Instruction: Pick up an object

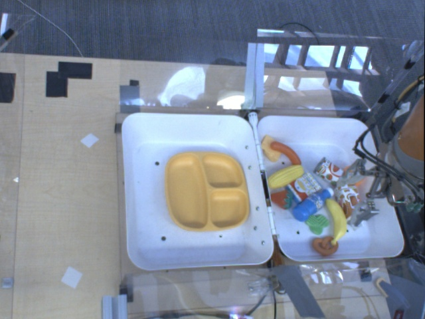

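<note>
- The gripper (358, 201) is low at the right side of the right bin (312, 133), among the toys; I cannot tell how wide it is or if it has something.
- Just left of it lie a banana (337, 219), a blue bottle (311, 206), a corn cob (285, 176) and a green piece (317, 224).
- The left bin (153, 145) carries a yellow divided plate (206, 191).

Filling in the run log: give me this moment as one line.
end effector: low in right bin, beside banana | grasp: none seen | yellow tray: left bin
</note>
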{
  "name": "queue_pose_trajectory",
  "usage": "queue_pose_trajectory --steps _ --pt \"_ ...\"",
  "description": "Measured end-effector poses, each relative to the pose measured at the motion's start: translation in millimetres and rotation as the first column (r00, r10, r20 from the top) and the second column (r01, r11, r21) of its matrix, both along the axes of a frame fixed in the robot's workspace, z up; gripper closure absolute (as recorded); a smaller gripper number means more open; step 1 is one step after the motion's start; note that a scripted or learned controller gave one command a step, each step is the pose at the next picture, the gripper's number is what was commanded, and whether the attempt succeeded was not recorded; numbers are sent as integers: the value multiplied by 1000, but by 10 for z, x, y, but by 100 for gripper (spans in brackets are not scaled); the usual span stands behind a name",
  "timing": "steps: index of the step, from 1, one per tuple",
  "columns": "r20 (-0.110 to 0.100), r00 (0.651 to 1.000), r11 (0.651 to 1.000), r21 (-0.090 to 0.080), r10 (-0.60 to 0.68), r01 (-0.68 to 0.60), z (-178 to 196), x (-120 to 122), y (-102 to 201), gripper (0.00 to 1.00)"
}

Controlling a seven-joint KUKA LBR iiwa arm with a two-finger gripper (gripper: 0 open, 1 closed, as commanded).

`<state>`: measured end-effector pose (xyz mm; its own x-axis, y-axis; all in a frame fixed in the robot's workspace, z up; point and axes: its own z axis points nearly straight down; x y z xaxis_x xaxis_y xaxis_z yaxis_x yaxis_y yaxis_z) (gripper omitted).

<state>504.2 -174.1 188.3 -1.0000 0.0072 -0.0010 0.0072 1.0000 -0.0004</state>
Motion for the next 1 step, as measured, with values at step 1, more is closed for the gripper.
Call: queue_pose_trajectory --steps 1 --pt "8 1000 1000 -2 2 -2 -84 601 -270 0"
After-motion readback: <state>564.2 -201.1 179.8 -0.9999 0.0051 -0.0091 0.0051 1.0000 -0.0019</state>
